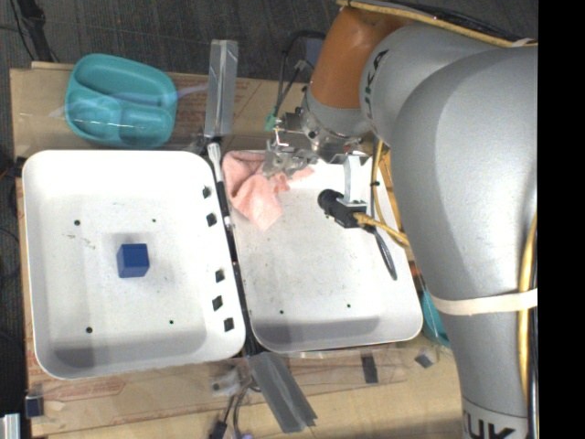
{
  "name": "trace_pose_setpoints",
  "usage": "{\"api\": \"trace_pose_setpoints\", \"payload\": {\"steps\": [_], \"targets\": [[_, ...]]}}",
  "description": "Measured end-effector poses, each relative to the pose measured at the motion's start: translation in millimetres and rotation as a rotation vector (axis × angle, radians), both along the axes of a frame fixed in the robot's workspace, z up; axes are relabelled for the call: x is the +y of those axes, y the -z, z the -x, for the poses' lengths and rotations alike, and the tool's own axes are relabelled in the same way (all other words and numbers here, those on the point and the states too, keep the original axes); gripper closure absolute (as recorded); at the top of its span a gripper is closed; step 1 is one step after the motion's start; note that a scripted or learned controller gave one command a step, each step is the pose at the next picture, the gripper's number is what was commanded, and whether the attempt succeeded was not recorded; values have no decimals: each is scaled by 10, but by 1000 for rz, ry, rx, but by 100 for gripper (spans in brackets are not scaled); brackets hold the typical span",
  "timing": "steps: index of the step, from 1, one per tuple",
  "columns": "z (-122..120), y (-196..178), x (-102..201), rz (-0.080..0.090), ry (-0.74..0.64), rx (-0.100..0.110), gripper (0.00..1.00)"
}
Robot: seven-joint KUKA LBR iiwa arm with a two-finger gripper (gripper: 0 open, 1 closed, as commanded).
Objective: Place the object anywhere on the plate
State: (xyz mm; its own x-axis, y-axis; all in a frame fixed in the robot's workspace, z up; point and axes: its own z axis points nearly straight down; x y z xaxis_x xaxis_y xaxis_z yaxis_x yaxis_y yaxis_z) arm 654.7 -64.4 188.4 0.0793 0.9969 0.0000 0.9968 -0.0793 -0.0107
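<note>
Grey arm point(466, 208) overhangs right bin point(311, 327); end effector point(285, 156) on pink cloth point(256, 195), grip unclear.

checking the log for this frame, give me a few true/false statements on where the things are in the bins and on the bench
1. The blue cube lies in the left bin. True.
2. The pink cloth lies in the left bin. False: it lies in the right bin, at its far left corner.
3. The gripper is over the pink cloth. True.
4. The teal plate sits inside the right bin. False: it rests on the bench beyond the left bin.
5. The blue cube is on the teal plate. False: they are apart.
</note>
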Motion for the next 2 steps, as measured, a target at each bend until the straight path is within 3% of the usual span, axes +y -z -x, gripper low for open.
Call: {"api": "trace_pose_setpoints", "payload": {"steps": [1, 2], "targets": [[-18, -408, 898, 4, 245, -3, 100], [693, 4, 1507, 5, 309, -1, 100]]}}
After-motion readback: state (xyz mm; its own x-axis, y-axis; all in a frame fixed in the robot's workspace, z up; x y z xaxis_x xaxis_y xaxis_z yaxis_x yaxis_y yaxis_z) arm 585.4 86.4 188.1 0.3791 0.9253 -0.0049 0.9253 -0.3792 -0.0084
